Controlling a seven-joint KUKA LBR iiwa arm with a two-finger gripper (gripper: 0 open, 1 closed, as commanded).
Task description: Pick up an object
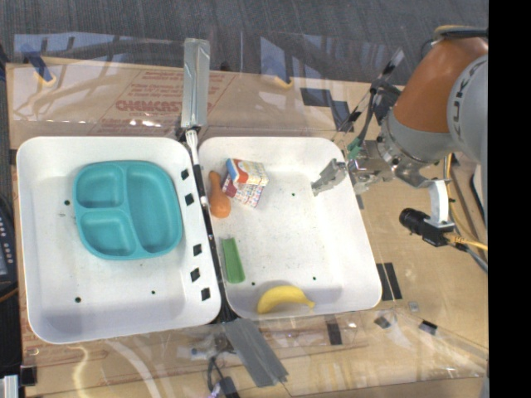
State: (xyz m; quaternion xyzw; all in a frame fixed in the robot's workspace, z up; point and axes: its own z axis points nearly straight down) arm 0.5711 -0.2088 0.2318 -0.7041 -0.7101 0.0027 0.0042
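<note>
Still approach phase: jaws at right bin's right edge, state unclear; next, descend onto carton.

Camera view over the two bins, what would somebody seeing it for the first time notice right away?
Most likely the teal divided plate, lying alone in the left bin. Next, the grey arm with its orange band, reaching in from the right with its hand over the right bin's upper right edge. That bin holds a small carton, a carrot, a green block and a banana.
</note>
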